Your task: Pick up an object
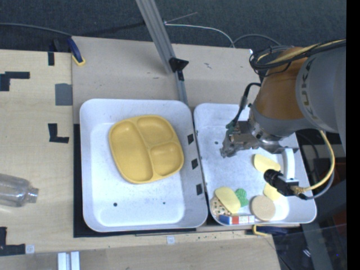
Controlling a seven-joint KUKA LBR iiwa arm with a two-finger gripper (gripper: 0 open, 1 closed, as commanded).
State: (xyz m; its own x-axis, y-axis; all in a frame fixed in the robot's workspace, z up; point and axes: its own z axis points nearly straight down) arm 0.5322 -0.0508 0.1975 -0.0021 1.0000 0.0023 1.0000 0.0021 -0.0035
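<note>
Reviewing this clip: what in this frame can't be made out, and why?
- Gripper fingers: camera view too blurred to tell their state, or whether anything is held.
- Yellow piece: partly hidden by the arm.
- Small items in the right bin near corner: overlapping, too small to identify.

Gripper (232, 146) low over right bin (209, 122); yellow divided plate (146, 148) in left bin (93, 151).

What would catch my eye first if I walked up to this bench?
Probably the big yellow divided plate lying in the left bin. Next, the grey and orange arm reaching over the right bin, its hand above the bin floor, with small toy foods clustered along the near edge.
</note>
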